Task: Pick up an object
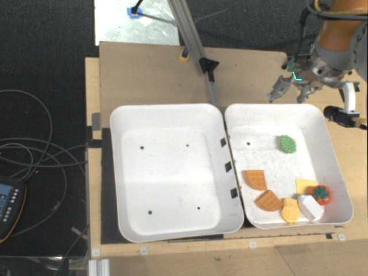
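The jaws stand spread apart with nothing between them, the two dark fingers [280, 89] splayed above the brown bench [247, 73] just beyond the far rim of the right-hand shallow white bin [270, 111]. The gripper [292, 91] hangs from the grey wrist of the arm [339, 22], whose orange band shows at the top right corner; a small teal light glows on the wrist housing.

Nearest the jaws, inside the right bin, lies a green knobbly toy vegetable [287, 144], well apart from the rest of the objects. Farther toward the near edge sit two orange wedge-shaped toy pieces, one [256, 179] near the bin's left wall and another [268, 200] just beside it. In the near right corner cluster a yellow waffle-textured piece [290, 211], a yellow flat wedge [305, 185], a white rounded block [310, 207] and a red tomato-like toy with a green top [321, 195], touching or nearly so.

The left-hand shallow white bin [169, 171] lies alongside, joined by dark clips. A grey metal pole [190, 27] slants across the bench's far side, and black cables [34, 148] lie on the dark floor at left.
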Tool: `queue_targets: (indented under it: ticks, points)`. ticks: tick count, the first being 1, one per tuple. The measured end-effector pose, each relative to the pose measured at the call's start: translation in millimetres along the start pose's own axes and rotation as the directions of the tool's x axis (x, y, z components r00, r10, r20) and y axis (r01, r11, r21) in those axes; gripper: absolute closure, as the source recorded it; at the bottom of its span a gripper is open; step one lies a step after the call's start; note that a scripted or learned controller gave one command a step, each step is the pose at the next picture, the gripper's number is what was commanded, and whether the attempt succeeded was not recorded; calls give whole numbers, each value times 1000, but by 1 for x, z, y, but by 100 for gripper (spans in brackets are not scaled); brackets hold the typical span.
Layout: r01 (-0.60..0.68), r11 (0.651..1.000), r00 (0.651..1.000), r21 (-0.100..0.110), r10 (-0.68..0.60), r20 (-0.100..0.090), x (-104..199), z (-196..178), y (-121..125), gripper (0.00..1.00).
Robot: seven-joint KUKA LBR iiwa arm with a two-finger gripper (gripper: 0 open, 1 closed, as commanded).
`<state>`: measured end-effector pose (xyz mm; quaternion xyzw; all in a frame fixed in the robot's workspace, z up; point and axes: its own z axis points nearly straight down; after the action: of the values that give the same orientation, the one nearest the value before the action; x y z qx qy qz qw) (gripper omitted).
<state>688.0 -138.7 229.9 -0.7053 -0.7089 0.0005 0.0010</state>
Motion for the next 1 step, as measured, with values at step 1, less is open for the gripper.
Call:
queue_targets:
  ticks: [1]
  points:
    - [2, 1000, 1000, -4, -2, 2, 0, -3, 1, 0]
